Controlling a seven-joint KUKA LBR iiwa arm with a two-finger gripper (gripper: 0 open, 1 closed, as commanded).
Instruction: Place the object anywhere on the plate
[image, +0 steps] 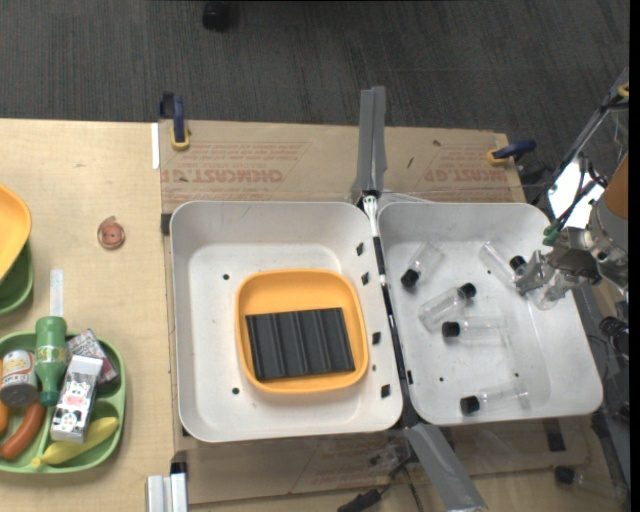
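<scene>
Plate lies left of my gripper (548, 280)
Gripper low at right bin's (570, 390) edge, grip state unclear; vials (445, 300) just left, orange plate (300, 285) beyond.

You have an orange plate (300, 292), squarish with rounded corners, lying flat in the middle of the left bin (200, 330); a dark ribbed insert (300, 343) covers its centre. Your objects are clear vials with black caps (443, 305), lying on their sides, scattered across the right bin (570, 380). One vial (490, 400) lies near the front edge.
</scene>
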